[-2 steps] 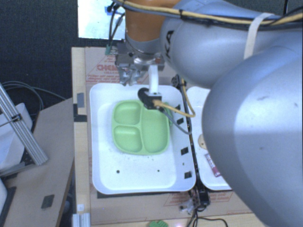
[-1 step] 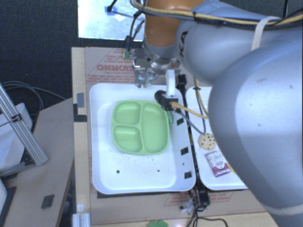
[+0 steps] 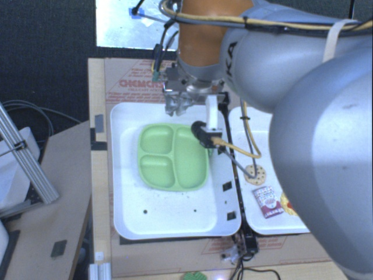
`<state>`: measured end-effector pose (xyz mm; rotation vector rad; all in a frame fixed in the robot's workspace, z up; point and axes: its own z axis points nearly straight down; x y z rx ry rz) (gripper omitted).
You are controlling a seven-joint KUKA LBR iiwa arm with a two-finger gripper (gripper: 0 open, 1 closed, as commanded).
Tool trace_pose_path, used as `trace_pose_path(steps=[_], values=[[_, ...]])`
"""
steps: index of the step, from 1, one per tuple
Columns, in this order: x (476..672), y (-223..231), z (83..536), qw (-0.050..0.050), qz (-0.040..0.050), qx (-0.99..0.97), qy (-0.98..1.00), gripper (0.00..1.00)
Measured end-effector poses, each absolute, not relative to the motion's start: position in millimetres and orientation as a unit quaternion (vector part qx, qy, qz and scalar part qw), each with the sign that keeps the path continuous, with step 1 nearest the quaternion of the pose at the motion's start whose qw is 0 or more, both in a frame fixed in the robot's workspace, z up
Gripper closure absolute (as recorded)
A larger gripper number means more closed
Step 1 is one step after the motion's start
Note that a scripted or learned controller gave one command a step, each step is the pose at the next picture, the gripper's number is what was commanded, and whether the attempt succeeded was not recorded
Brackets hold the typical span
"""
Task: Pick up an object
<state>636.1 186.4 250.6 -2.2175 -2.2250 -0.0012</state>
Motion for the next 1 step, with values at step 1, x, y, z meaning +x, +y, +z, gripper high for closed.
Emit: trace_pose_path(steps=[1], values=[[669.7, 125.6, 194.1, -0.001, 0.0010, -0.709, -0.706, 1.00]])
